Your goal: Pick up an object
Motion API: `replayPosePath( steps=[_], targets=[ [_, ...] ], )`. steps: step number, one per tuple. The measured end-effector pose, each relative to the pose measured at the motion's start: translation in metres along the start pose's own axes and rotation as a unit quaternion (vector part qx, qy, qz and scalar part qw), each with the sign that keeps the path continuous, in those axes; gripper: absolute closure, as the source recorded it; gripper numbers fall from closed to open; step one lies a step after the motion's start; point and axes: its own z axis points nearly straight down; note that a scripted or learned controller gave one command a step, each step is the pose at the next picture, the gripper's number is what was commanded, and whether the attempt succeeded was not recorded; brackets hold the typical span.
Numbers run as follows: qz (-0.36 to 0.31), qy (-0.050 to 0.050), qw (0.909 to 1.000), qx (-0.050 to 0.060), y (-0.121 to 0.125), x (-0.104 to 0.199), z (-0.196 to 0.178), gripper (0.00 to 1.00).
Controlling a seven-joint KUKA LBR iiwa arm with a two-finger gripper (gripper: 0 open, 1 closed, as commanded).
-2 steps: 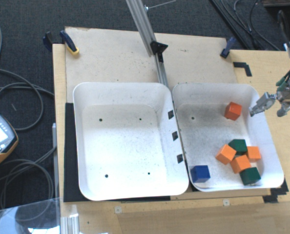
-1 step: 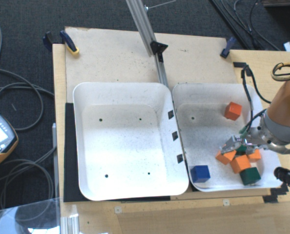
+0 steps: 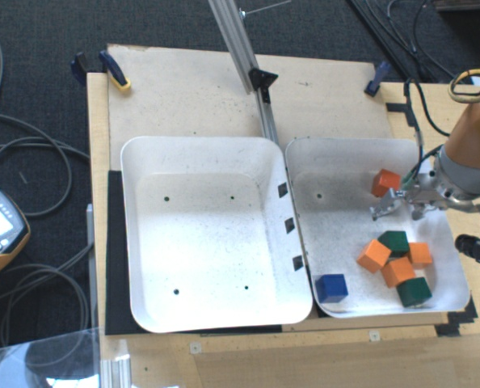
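The right bin (image 3: 337,168) holds several small blocks. A red-orange block (image 3: 385,183) lies towards its far right, touching or just beside my gripper (image 3: 399,204), which hangs low over the bin on the grey arm with its orange band (image 3: 474,140). Whether that block is in the gripper's grasp is not visible. Nearer the front sits a cluster: an orange block (image 3: 375,255), a green block (image 3: 395,241), two more orange blocks (image 3: 420,254) (image 3: 398,272) and a second green block (image 3: 414,291). A blue block (image 3: 331,288) rests at the front left corner.
The left bin (image 3: 143,176) stands beside the right one, with black clips (image 3: 289,225) along their shared rim. A slanted metal pole (image 3: 238,39) rises from the back of the bench. Cables (image 3: 410,111) run at the back right.
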Motion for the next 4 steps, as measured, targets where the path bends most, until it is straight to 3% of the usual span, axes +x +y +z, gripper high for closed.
replayPosePath(
  steps=[1,2,3,4],
  targets=[
    [-0.001,0.000,1.0000,-0.004,0.104,-0.005,-0.070,0.00],
    [0.001,0.003,1.0000,0.007,0.075,0.001,0.019,0.00],
    [-0.001,0.001,1.0000,0.002,0.079,0.000,0.002,1.00],
    [-0.003,0.003,1.0000,0.003,0.080,0.084,0.013,1.00]
  ],
)
